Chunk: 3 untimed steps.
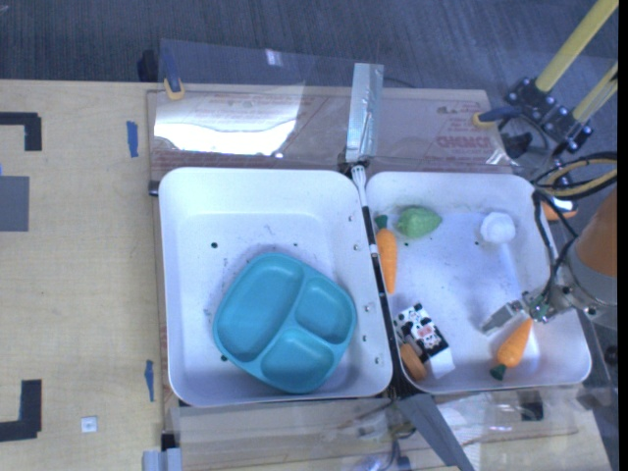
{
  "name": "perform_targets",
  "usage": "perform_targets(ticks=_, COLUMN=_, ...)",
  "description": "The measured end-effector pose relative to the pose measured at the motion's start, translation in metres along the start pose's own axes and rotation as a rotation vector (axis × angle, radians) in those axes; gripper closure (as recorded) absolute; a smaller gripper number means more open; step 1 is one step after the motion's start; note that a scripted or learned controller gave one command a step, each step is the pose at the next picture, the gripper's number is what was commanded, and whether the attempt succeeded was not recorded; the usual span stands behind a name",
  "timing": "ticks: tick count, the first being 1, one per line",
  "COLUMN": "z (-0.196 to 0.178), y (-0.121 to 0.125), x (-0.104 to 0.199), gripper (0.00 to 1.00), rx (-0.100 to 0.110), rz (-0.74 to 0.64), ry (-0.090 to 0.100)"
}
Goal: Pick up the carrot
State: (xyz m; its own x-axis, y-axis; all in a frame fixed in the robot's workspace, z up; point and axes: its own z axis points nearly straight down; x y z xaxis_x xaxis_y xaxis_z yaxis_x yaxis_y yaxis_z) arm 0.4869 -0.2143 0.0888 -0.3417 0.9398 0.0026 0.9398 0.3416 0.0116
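Two carrots lie in the right bin (579, 361). One carrot (387, 256) rests along the bin's left wall, green top pointing away from me. The other carrot (514, 343) lies tilted near the front right corner, leaf end down-left. My gripper (518, 314) hangs right over that carrot's thick end, coming in from the right on the grey arm (599, 263). Its fingers look spread, one grey finger (498, 316) sticking out to the left. The carrot's upper end reaches the gripper, but I do not see it clamped.
The right bin also holds a green leafy toy (418, 222), a white round object (497, 229), a cow-patterned box (422, 332) and a small orange piece (412, 361). A blue divided plate (285, 324) sits in the left bin (196, 214). Yellow poles and cables (559, 116) stand at the back right.
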Motion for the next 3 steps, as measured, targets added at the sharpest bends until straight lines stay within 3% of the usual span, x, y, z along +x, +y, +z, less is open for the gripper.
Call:
perform_targets(ticks=1, z=-0.011, y=0.001, x=-0.003, gripper=1.00, rx=-0.004, rz=0.003, ry=-0.011)
perform_targets(ticks=2, z=-0.028, y=0.002, x=0.024, gripper=1.00, rx=0.009, rz=0.074, ry=-0.005)
perform_targets(ticks=3, z=0.001, y=0.009, x=0.044, gripper=1.00, rx=0.008, rz=-0.175, ry=-0.006)
